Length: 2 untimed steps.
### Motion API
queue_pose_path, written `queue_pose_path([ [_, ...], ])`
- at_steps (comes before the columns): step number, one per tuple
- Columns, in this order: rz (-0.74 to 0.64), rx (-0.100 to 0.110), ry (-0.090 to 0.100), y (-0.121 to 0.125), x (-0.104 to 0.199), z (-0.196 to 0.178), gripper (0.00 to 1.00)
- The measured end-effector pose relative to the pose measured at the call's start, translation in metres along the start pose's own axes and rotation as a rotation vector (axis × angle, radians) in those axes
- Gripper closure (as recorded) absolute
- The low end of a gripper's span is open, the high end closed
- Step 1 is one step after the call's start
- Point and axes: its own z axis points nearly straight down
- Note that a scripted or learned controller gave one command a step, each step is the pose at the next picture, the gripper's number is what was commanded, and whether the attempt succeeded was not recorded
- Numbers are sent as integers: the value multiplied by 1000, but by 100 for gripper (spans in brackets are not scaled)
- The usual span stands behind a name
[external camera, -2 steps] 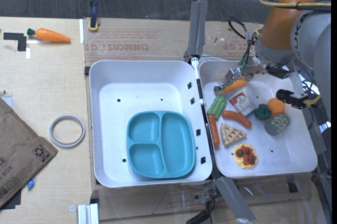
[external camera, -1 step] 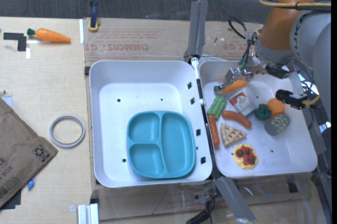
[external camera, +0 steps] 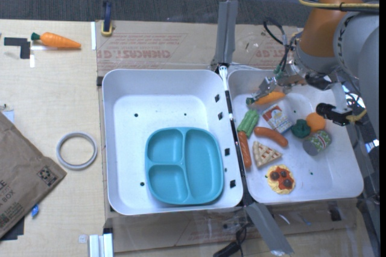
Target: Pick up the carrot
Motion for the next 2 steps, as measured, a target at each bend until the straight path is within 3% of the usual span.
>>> queue_pose_path([
  [2, 33, 0, 0, -1, -2, 0, 0],
])
